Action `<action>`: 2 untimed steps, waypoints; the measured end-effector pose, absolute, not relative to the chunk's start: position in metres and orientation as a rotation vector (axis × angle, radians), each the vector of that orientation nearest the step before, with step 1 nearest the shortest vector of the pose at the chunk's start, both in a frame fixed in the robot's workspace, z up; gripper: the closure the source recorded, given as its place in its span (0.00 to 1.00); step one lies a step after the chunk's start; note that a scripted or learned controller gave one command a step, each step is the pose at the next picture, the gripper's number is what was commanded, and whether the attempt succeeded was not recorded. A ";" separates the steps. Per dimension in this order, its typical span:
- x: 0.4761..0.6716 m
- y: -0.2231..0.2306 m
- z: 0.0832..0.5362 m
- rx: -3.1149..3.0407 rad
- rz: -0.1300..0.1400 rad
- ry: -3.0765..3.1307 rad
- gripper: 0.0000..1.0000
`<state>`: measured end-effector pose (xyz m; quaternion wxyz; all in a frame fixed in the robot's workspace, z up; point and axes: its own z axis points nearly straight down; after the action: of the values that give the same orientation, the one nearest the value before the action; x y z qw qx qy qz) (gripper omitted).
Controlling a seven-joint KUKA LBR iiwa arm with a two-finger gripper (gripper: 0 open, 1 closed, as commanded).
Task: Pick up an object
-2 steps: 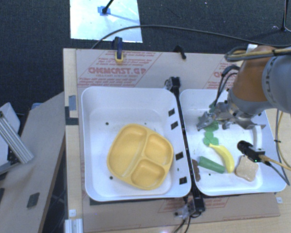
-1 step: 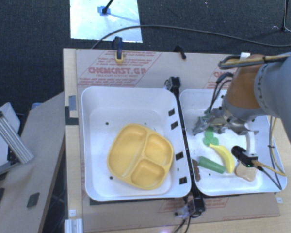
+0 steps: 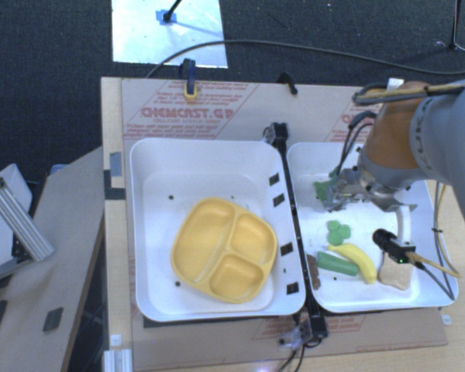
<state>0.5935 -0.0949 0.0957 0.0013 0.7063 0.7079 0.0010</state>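
Green piece point(image 3: 323, 187) in the right bin point(image 3: 356, 294), dull, lumpy and leaf-like, by the left wall toward the far edge. Right at the gripper point(image 3: 338, 194); touching or just short of it, impossible to tell. Pincer's state, wide, narrow or closed on something, likewise impossible to tell. Behind it the grey arm point(image 3: 449, 142) with its orange band, reaching in from the right.

Near the bin's middle, a small bright green blob point(image 3: 339, 230), knobbly. Toward the near edge, a banana point(image 3: 356, 260) — smooth, curved, yellow — touching a dark green stick point(image 3: 337, 263) with rounded ends. By the near right corner, a pale tan slice point(image 3: 395, 277), bread-like. At the left wall near the near edge, a small brown bit point(image 3: 313, 272).

In the left bin point(image 3: 186, 169), glossy white with rounded corners, a yellow plate point(image 3: 225, 250) of three compartments, askew, toward the near edge.

Under both bins, a board point(image 3: 217, 99) faced in brown paper, printed in red "CHEMCAST GP"; more red print toward its far right corner, too cut off to read. On its far edge, a blue and yellow clamp point(image 3: 188, 80).
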 end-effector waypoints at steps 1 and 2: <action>0.602 -0.101 0.155 2.213 0.007 2.220 1.00; 0.605 -0.104 0.220 2.212 0.008 2.221 1.00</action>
<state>0.6050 -0.1042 0.2200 0.0036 0.7057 0.7085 0.0025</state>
